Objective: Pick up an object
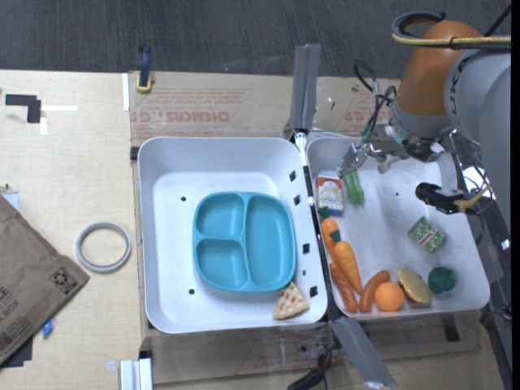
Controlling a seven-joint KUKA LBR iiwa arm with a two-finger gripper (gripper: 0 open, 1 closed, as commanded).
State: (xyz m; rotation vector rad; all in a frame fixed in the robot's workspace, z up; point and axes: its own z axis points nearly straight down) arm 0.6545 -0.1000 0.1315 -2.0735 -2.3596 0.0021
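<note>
My gripper (pixel 355 159) hangs over the back left part of the right bin (pixel 471 299), with the grey arm and its orange band behind it to the right. A small green vegetable-like piece (pixel 354 188) lies directly under the gripper's tip, touching it or very close; I cannot make out whether it is gripped. Just left of it sits a white and red packet (pixel 329 194). Further forward in that bin lie two orange carrots (pixel 344 262), a red sausage (pixel 372 289), an orange ball (pixel 389 296), a tan burger-like toy (pixel 414 286), a dark green ball (pixel 442 279) and a green and white box (pixel 426 234).
The left bin (pixel 162 218) holds a teal divided plate (pixel 244 242) and a pizza slice toy (pixel 290 303) at its front right corner. On the bench to the left are a grey tape ring (pixel 103 245) and a brown cardboard box (pixel 28 275). Black cables (pixel 443 197) hang over the right bin.
</note>
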